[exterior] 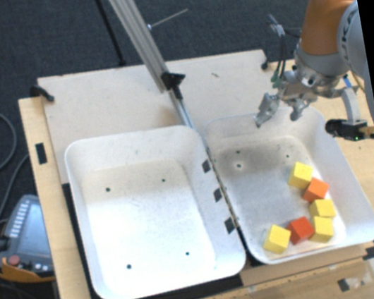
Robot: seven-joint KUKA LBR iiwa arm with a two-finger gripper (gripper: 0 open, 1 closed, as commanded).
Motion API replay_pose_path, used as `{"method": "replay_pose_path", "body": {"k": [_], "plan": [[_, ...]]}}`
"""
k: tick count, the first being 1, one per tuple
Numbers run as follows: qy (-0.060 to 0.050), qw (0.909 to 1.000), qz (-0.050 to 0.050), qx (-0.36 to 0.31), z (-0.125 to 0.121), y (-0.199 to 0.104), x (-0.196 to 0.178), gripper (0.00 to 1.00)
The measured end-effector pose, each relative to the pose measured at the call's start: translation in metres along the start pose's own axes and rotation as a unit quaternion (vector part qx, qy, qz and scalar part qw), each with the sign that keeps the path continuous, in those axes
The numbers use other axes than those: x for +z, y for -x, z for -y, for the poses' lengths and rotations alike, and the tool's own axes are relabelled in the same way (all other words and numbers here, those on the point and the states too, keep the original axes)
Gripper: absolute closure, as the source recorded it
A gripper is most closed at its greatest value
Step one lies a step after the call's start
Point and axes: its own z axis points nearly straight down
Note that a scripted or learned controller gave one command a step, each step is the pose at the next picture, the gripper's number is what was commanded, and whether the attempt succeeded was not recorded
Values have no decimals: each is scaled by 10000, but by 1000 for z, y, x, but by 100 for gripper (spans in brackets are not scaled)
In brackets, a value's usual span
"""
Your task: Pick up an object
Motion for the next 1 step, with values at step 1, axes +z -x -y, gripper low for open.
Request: {"method": "replay_pose_path", "body": {"k": [1], "plan": [[10, 10000, 1, 51, 26, 44, 103, 0]]}}
